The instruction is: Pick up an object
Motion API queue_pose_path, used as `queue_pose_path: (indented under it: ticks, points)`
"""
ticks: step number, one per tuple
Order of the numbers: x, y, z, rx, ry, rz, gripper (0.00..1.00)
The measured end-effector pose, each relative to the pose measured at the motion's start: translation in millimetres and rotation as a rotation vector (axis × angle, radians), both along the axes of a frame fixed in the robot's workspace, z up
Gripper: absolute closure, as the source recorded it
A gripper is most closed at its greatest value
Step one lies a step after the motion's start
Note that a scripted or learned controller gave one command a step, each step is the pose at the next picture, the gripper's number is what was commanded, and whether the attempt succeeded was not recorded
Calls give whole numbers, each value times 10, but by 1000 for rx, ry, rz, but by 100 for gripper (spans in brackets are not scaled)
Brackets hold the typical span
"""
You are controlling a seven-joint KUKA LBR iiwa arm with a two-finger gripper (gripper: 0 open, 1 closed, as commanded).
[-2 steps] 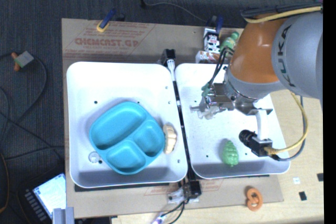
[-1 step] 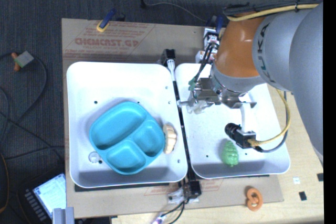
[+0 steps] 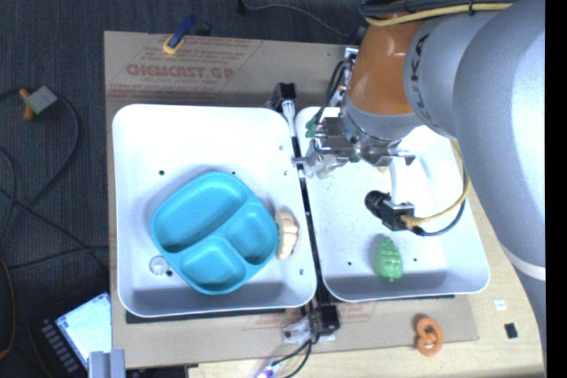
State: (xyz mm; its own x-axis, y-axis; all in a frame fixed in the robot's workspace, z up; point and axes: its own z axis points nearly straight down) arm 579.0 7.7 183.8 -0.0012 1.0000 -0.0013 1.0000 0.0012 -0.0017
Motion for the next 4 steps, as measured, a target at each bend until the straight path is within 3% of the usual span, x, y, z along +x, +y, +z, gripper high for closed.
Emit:
queue_pose_path:
  ticks: [1,3,4]
  points:
    - [-829,96,451,1,1,-1,100]
    - [-959,759,320,0,1,-1,100]
    - [-955,-54,97,0,0,-3,100]
